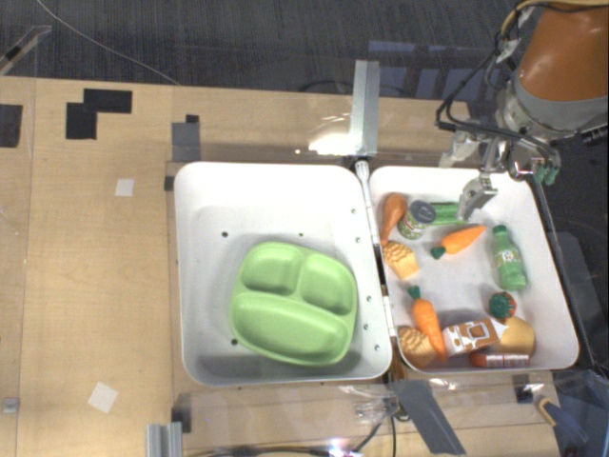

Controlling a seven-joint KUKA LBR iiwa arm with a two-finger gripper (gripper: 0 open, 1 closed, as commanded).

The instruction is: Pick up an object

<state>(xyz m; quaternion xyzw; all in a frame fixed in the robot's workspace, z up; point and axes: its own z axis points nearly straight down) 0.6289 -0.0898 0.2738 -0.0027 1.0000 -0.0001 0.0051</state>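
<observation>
- Carrots and the other toy foods all lie in the right bin (561, 284); you can take any of them as the thing to pick up.
- Nearest you, along that bin's front wall, you see a red-and-white carton (473, 334) lying flat, with a tan pear-like piece (517, 332) touching its right end and a small tan piece (412, 341) at its left.
- An orange carrot (426, 320) lies slanted just left of the carton, its green top pointing away from you.
- A small red-and-green fruit (501, 304) sits just behind the tan piece, near the right wall.
- Further back, a green bottle (508, 257) lies along the right wall, and a yellow waffle-like piece (401, 258) rests against the divider.
- In the middle of the bin a second carrot (459, 240) lies on its side, just below and slightly left of the gripper (476, 198).
- Beside that, a green can (424, 216) lies tipped over, next to an orange piece (391, 212) by the divider; both are left of the gripper.
- The gripper hangs over the back of the right bin; you cannot tell from here how the jaws stand, and nothing shows between them.
- In the left bin (205, 208), a green divided tray (293, 301) sits tilted toward the front.
- Both bins rest on the tan worktop (86, 284).
</observation>
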